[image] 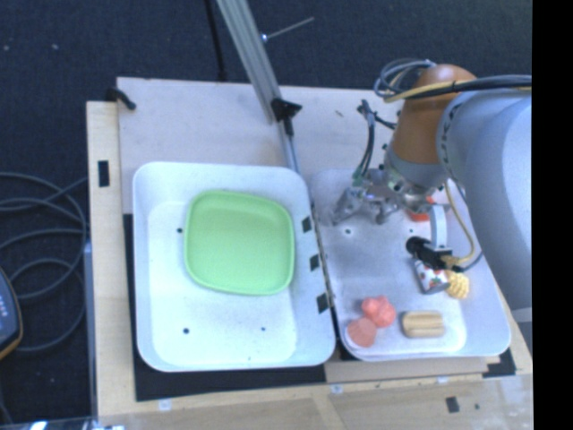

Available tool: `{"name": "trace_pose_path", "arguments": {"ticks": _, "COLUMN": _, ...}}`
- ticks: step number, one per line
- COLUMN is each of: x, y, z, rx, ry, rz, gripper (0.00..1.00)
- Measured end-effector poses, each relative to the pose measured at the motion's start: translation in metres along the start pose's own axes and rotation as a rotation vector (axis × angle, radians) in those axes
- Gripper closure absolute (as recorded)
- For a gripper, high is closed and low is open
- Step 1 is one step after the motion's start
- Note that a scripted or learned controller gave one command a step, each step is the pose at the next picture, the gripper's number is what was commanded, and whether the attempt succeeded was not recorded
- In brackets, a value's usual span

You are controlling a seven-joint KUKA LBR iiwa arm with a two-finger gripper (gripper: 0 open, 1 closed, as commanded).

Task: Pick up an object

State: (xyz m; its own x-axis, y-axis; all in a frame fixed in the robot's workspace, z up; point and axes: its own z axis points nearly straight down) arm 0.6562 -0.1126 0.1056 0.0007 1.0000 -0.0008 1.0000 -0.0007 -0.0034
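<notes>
1. Over the far end of the right bin (pixel 483 334): grey arm (pixel 492 159) reaching in from the right, orange band (pixel 421 133) above the wrist, gripper (pixel 363 206) pointing down and leftward, close above the bin floor.
2. Finger spread: cannot tell.
3. Near edge of the same bin: pink toy (pixel 379 311), red round piece (pixel 362 332), tan bread roll (pixel 422 324).
4. Right side of that bin: yellow corn piece (pixel 458 285).
5. Left of that bin: white left bin (pixel 161 330) with green plate (pixel 240 242).

Fixed overhead camera, slanted over both bins (pixel 143 240)
</notes>
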Motion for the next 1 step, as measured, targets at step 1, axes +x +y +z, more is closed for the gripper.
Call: {"name": "trace_pose_path", "arguments": {"ticks": 1, "x": 0.0, "y": 0.0015, "z": -0.0136, "rx": -0.006, "ry": 0.001, "rz": 0.001, "gripper": 1.0}}
